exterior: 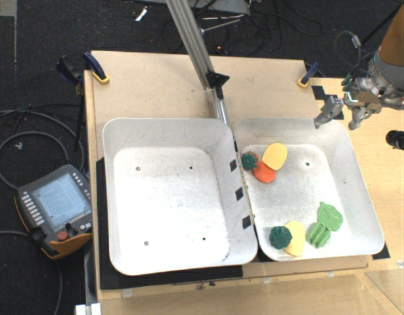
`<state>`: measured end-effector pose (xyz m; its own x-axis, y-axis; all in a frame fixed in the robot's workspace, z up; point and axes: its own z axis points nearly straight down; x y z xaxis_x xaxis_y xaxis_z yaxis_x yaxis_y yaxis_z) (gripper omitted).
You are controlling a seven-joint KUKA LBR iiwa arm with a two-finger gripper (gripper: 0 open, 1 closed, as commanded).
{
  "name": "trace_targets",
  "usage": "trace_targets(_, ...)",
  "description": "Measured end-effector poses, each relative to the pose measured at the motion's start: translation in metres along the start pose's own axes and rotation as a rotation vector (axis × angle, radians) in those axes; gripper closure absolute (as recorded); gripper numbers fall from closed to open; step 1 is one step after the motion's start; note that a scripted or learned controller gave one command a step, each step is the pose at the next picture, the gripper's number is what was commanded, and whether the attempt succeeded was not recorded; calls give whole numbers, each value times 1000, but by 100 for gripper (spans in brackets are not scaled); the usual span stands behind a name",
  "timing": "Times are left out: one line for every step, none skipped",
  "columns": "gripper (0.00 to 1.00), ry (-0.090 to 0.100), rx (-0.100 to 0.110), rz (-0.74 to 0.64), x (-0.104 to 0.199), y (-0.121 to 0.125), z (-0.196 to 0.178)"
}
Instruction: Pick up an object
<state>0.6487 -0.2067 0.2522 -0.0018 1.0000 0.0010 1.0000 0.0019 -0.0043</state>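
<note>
The desk is a pale wooden board, smooth and matte, with clamps at its far corners. On it sit two shallow white bins with rounded corners and speckled floors. The left bin touches the right bin along a shared rim with small black marks on it. A slim metal pole slants down from the top edge to the far end of that rim.

The arm is cut off at the right edge, so little more than its orange band and grey wrist can be made out. Its fingers stand apart, clamped on nothing, above the desk just beyond the right bin's far right corner.

All the objects lie inside the right bin, well apart from the fingers. Near the shared rim, a yellow oval touches an orange lump, with a small dark green lump beside them. Toward the bin's near edge lie a leafy green piece, a pale yellow piece and a dark green ball pressed against it. What these soft shapes represent is hard to tell.
</note>
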Motion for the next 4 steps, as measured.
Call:
trace_targets(0,-1,-3,-1,0,0,-3)
trace_targets(0,0,1,1,2,-1,62)
trace_targets(0,0,1,-1,8,-3,125)
trace_targets(0,-1,-2,-2,9,-3,159)
